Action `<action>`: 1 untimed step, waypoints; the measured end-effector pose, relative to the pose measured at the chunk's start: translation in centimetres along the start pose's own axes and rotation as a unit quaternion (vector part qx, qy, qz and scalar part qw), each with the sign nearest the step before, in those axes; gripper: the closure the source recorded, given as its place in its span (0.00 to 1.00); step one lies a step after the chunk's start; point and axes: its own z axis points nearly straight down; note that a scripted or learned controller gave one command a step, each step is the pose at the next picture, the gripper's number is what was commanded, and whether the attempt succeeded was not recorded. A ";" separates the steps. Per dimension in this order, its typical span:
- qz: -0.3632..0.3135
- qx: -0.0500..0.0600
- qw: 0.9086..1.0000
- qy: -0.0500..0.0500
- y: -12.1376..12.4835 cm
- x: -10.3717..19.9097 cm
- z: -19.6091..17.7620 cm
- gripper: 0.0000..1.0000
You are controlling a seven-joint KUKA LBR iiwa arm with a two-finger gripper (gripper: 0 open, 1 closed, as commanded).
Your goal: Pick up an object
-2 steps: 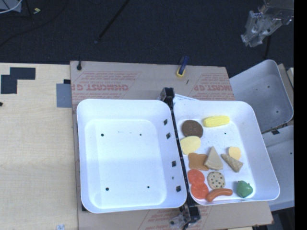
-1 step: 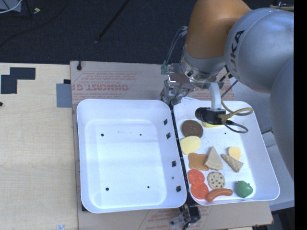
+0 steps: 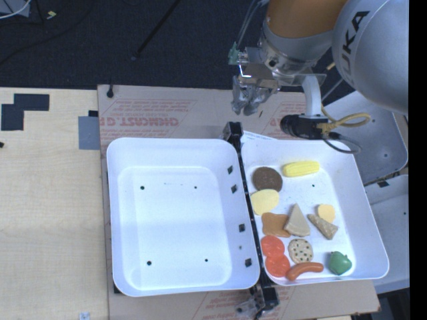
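The left bin (image 3: 175,220) offers open floor throughout. In the right bin (image 3: 353,205), toy foods crowd the left half (corn cob (image 3: 301,169) topmost); its right side stays open.

The setting is a robotics laboratory. An industrial robot arm (image 3: 360,32) is mounted at a wooden bench (image 3: 47,199). Two white bins (image 3: 173,155) sit side by side on a cardboard sheet (image 3: 167,115). The right bin holds toy food pieces (image 3: 293,225). Loose cables (image 3: 40,5) run across the dark floor behind the bench.
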 end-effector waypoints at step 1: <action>0.000 -0.001 1.000 0.000 0.0 2.8 -10.9 1.00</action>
